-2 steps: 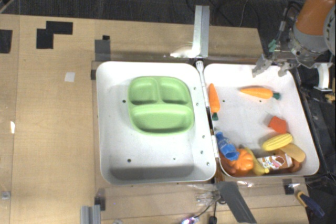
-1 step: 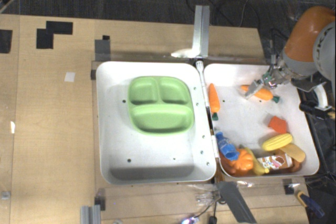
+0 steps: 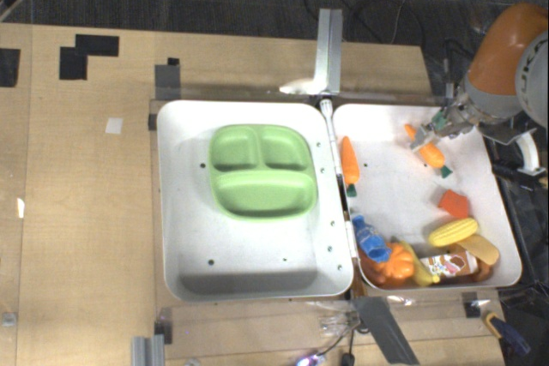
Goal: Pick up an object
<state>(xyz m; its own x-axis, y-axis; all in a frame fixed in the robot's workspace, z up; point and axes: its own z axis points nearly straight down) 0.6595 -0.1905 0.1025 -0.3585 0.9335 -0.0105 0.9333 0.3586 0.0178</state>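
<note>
My gripper [image 3: 443,123] hangs over the far right corner of the right bin [image 3: 386,184], under the grey arm with its orange band [image 3: 506,47]. Just below and to its left lie a small orange piece [image 3: 410,132] and a small orange toy with a green tip [image 3: 433,157]. An orange carrot [image 3: 349,163] lies along the bin's left wall. An orange-red block [image 3: 455,203] and a yellow corn cob [image 3: 452,231] sit lower right. A blue toy [image 3: 371,240], an orange round toy [image 3: 395,263] and a small bottle [image 3: 450,264] crowd the near edge.
The left bin [image 3: 184,210] holds a green divided plate [image 3: 262,170]. A metal post [image 3: 329,56] rises behind the ridge where the two bins meet. The middle of the right bin's floor is bare white.
</note>
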